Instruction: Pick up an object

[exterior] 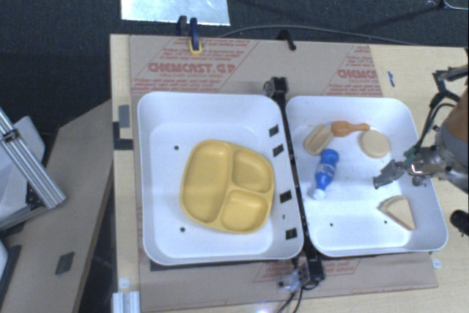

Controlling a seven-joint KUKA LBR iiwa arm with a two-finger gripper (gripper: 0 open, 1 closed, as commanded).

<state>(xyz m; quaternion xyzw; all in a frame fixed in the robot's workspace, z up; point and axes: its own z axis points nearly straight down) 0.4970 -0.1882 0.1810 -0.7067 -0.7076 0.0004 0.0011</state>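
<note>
Nearest the camera in the right bin point(344, 245) lies a tan wedge point(399, 212), like a flat sandwich slice, its long axis running from ten to four o'clock. It sits at five o'clock from the gripper point(386, 177), just beside it and apart. I cannot tell how the fingers stand. At nine o'clock lies a glossy blue bottle point(325, 171).

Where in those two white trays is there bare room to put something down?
The right tray has bare floor along its near edge, between the blue bottle and the wedge. Its far half is crowded: bun, orange piece, round disc, with the claw nearby. The left tray has bare margins around the yellow plate.
</note>
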